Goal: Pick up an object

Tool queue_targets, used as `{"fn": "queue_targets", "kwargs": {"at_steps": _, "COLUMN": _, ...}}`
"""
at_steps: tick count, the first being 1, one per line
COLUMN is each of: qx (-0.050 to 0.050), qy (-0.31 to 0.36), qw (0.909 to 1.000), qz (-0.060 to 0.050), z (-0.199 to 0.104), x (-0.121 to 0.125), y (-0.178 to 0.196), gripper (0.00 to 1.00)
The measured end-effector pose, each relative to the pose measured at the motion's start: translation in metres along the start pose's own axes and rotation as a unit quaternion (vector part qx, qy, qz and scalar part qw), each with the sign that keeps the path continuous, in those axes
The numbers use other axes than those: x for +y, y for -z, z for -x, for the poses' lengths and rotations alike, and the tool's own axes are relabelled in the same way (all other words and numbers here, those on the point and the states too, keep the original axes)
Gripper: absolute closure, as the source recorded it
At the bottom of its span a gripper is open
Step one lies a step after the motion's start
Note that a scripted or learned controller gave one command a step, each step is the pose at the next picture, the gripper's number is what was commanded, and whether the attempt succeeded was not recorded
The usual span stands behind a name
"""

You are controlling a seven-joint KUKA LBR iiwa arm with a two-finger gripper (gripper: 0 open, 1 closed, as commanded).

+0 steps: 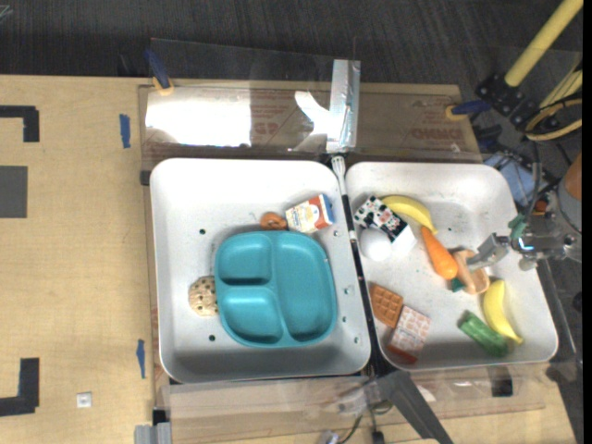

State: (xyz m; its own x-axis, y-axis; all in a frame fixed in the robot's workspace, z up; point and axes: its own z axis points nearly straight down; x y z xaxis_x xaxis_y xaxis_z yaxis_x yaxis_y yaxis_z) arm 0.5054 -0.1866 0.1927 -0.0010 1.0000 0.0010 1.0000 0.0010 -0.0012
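Note:
My gripper [490, 251] hangs over the right side of the right bin [462, 185], reaching in from the right edge. Just below and left of it lie a small peach-coloured piece [474, 280] and an orange carrot [440, 252]. A yellow banana [500, 311] and a green item [484, 333] lie nearer the front right corner. Another banana [411, 212], a black-and-white spotted item [378, 216] and a white egg [376, 244] sit at the bin's back left. A waffle [386, 304] and a small packet [408, 330] lie at the front left.
The left bin [176, 248] holds a teal divided tray [275, 287], a cookie [203, 296], a milk carton [310, 215] and a small brown piece [272, 219]. A clear panel with a metal strip [344, 104] stands behind the bins. Cables and a yellow pole [550, 30] are at the right.

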Motion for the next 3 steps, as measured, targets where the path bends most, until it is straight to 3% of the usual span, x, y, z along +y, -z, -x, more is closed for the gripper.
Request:
{"fn": "queue_targets", "kwargs": {"at_steps": 1, "qx": 0.001, "qy": -0.054, "qw": 0.9985, "qz": -0.001, "z": 0.014, "x": 0.003, "y": -0.032, "gripper": 0.0}}
{"fn": "queue_targets", "kwargs": {"at_steps": 2, "qx": 0.001, "qy": 0.107, "qw": 0.9943, "qz": -0.001, "z": -0.038, "x": 0.018, "y": -0.087, "gripper": 0.0}}
{"fn": "queue_targets", "kwargs": {"at_steps": 3, "qx": 0.0, "qy": 0.106, "qw": 0.9944, "qz": 0.002, "z": -0.037, "x": 0.02, "y": -0.076, "gripper": 1.0}}
